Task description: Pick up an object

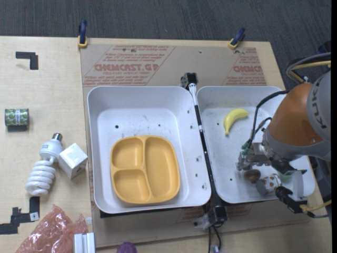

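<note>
A yellow banana [234, 118] lies in the far part of the right bin [221, 183]. A small brown object [253, 175] and a mottled white-and-green one [268, 184] sit near that bin's front right corner. My gripper [247, 161] hangs low in the right bin, just above and left of the brown object, well short of the banana. The arm's grey body and orange band cover the bin's right side. A yellow three-compartment plate [145, 168] rests in the left bin [105, 120].
Off to the left of the bins lie a white spiral light bulb [42, 170], a white cube [72, 160], a green can [16, 117] and a pink mesh bag [52, 231]. Clamps hold the board's far edge.
</note>
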